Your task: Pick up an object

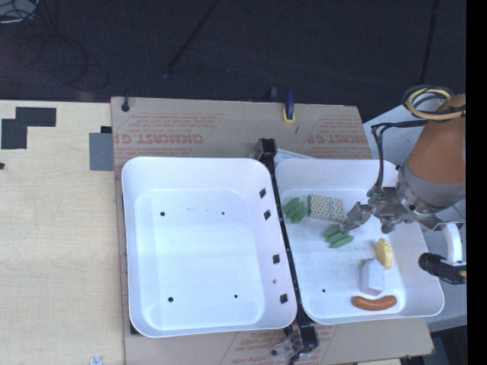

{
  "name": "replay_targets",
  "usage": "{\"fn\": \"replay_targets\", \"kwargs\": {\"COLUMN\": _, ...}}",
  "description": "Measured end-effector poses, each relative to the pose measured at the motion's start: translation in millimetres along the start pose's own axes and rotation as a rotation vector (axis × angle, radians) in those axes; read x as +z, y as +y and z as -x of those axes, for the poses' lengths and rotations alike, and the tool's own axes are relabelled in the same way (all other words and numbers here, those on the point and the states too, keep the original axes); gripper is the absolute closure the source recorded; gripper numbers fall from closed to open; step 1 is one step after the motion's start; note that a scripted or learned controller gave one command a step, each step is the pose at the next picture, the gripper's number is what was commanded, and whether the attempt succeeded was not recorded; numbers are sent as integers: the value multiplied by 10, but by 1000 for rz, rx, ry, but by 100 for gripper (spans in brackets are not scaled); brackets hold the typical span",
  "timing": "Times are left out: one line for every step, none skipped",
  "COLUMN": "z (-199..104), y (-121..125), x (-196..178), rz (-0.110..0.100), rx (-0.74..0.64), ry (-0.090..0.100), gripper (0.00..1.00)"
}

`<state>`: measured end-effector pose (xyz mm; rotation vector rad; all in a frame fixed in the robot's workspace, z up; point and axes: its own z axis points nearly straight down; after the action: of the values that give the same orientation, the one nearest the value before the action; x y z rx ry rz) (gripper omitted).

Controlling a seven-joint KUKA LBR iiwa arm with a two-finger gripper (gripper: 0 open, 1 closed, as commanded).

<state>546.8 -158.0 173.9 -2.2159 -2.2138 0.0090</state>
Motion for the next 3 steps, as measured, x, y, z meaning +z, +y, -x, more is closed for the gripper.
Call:
{"fn": "replay_targets", "kwargs": {"z": -389, "y": 349, "x": 784, "rz": 6, "rx": -5, "ry": -1, "gripper": 0}}
{"fn": "replay_targets", "kwargs": {"z": -760, "y": 609, "x": 868, "rz": 9, "rx": -5, "ry": -1, "gripper": 0}}
{"fn": "replay_targets", "kwargs": {"z": -607, "y": 997, "x": -588, "rz": 24, "rx": -2, "ry": -6, "gripper": 0}}
